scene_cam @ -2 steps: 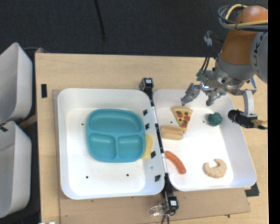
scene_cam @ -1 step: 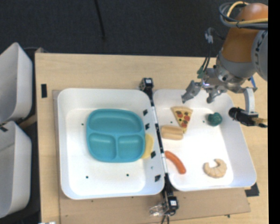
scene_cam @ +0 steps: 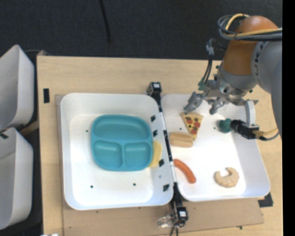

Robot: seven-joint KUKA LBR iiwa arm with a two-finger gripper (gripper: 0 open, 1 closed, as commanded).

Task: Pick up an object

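The end effector, fingers spread apart and holding nothing, hangs over the right bin, just above a pizza slice. A bread roll, sausage and croissant lie nearby.

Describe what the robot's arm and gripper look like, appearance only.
The arm is grey with a rounded orange band above the wrist. Dark and yellowish cables loop beside the orange section. Below sits a grey metal gripper with two slim fingers. A white bracket with a black cabled part sits at its side.
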